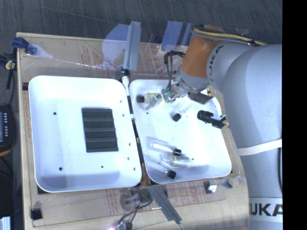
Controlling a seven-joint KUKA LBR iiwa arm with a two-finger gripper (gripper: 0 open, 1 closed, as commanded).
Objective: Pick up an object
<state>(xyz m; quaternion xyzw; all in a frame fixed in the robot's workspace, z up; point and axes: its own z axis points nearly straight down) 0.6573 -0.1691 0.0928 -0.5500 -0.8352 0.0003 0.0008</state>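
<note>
The big, smooth, light grey robot arm point(249, 95) is looking round and fat like a pipe. A wide orange band point(197, 56) is wrapping around it near the wrist — with a thin black cable point(169, 61) looping beside it. A pale line is curving across the grey shell lower down. Black letters "UKA" point(265, 209) are showing at the bottom — the start of the word is cut off.

This looks like a robotics lab: a big grey arm point(249, 109) reaches over a wooden bench point(72, 47) bearing two white bins point(48, 87), on what seems dark carpet point(72, 8).
</note>
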